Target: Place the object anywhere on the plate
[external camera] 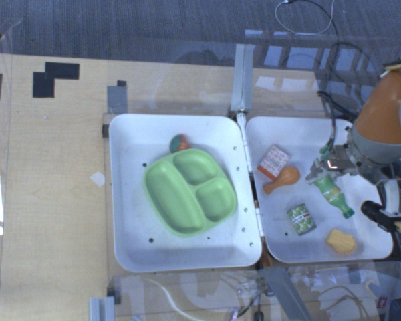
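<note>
A green divided plate (189, 191) lies in the left bin (130, 246). A small red and green object (180, 142) rests against the plate's far rim. The right bin (381, 246) holds a red and white box (274, 160), a brown drumstick-shaped toy (283, 178), a green bottle (335, 196), a small green carton (301, 219) and a yellow lump (341, 241). My gripper (325, 166) hangs low over the right bin, right at the upper end of the green bottle and just right of the drumstick toy. Nothing is visibly held.
A raised divider (252, 186) separates the two bins. The grey and orange arm (386, 122) covers the right bin's far right corner. Cables (334, 105) run behind the bins, and black marks (53, 77) sit on the wooden bench at the left.
</note>
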`<state>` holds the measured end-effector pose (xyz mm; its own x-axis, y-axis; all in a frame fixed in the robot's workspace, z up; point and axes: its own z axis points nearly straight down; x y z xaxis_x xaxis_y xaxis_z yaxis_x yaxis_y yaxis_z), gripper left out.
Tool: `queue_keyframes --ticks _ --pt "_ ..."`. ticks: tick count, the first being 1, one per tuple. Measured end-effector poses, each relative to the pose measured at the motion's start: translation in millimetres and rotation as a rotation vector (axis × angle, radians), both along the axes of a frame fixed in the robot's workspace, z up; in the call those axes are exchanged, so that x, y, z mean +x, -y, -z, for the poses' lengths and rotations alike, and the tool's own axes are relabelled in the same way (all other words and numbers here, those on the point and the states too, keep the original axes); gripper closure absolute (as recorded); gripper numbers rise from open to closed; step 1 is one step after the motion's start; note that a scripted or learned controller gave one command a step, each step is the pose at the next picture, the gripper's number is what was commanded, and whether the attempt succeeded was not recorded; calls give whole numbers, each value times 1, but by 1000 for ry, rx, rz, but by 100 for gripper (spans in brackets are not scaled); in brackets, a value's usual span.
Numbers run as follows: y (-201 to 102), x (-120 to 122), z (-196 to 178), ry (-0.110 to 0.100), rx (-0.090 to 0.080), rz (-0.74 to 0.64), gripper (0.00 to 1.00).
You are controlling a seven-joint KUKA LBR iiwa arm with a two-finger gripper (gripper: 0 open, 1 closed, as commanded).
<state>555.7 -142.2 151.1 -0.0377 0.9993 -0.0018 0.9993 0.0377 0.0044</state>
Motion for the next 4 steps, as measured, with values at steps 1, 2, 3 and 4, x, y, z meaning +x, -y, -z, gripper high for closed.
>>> queue_keyframes --ticks 1,2,3,4 --pt "-55 62 -26 1 2 105 100" --pt "-139 50 -51 0 2 -42 100" --pt "-180 10 -33 -2 2 -105 100" --pt "-260 15 -16 -3 3 -34 100"
